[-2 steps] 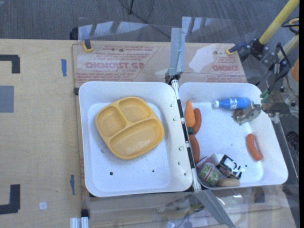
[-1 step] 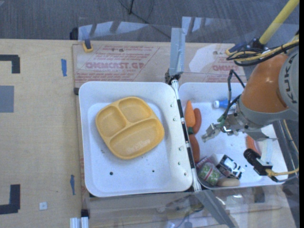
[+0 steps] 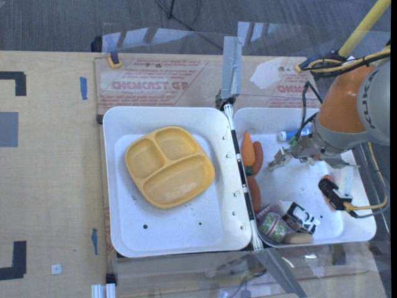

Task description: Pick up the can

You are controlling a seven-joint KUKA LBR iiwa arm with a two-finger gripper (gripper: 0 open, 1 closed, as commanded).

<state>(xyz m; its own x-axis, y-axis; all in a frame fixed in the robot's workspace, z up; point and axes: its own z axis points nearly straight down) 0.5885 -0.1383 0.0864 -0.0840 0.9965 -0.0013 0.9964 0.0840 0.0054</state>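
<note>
Pale wood forms the bench (image 3: pixel 49 166), marked with black and blue tape, with grey floor (image 3: pixel 279 5) beyond its far edge and printed cardboard (image 3: pixel 155 82) behind the bins. The left bin (image 3: pixel 118 228) holds a yellow divided plate (image 3: pixel 169 165), set at a slant. In the right bin (image 3: pixel 356 228), orange carrot-shaped pieces (image 3: pixel 248 149) lie along the left wall. The can (image 3: pixel 273 226) sits in that bin's near left corner, touching the wall. It shows a round greenish end face inside a paler rim, so its long axis appears to run steeply up toward the camera; I cannot tell its exact tilt. A black-and-white object (image 3: pixel 302 216) lies just beside it. My gripper (image 3: pixel 288 157) hangs over the bin's middle, apart from the can. I cannot tell whether it is released or clenched. My arm (image 3: pixel 350 107) enters at right.
</note>
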